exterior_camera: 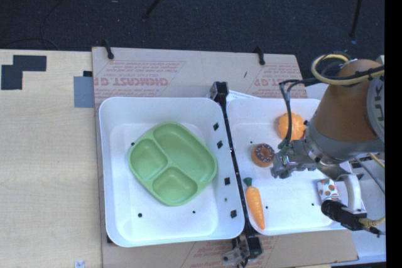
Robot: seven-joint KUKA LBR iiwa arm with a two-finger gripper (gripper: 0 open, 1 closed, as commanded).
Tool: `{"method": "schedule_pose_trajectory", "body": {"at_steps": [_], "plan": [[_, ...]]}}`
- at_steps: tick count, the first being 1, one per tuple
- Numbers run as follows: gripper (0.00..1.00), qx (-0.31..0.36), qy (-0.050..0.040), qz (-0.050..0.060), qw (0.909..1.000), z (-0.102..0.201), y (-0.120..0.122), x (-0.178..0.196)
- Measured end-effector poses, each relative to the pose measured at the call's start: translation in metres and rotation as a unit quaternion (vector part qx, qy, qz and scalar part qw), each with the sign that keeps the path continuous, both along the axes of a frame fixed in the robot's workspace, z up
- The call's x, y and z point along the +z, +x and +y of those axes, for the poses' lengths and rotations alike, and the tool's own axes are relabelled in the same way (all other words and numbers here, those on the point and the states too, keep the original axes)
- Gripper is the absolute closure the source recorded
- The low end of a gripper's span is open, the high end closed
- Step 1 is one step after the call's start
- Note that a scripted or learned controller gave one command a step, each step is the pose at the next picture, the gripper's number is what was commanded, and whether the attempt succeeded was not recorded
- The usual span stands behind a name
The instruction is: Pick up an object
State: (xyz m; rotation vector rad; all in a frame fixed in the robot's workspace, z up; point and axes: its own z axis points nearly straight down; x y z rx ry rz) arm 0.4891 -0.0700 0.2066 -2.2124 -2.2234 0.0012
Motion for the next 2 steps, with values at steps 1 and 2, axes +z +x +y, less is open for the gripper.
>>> {"method": "schedule_pose_trajectory", "body": {"at_steps": [1, 2], "plan": [[1.0, 0.0, -0.0004, -0.001, 1.0, 0.046, 0.003, 0.01], [1.0, 0.0, -0.0006, -0.001, 1.0, 0.101, 0.015, 0.021]]}}
